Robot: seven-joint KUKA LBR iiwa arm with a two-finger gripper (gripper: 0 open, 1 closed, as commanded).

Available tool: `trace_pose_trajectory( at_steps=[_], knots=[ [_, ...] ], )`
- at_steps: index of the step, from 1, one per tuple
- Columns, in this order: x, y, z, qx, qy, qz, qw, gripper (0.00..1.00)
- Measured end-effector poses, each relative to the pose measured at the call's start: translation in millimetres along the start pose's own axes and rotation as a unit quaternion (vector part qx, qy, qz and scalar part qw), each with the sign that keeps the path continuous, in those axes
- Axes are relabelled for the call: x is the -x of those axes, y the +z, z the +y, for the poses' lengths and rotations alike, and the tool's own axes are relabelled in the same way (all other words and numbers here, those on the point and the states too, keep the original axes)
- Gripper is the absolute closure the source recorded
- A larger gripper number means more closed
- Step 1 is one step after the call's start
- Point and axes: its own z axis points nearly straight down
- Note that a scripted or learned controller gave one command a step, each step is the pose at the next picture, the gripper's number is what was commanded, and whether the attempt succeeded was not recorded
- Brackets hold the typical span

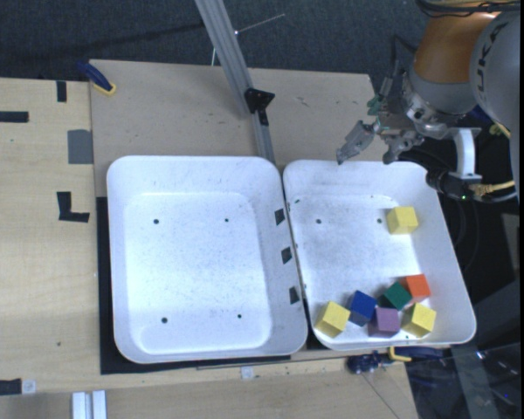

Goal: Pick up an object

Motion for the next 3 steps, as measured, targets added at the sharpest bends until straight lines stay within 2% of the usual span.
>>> trace_pose_trajectory(
  at_steps=[1,2,3],
  knots=[
    [0,0,0,0.000,0.000,0.000,1.0000,0.00],
    [-5,45,-4,-0.002,0.000,-0.001,1.0000,0.00],
    [-10,99,4,-0.002,0.000,0.000,1.0000,0.00]
  ],
)
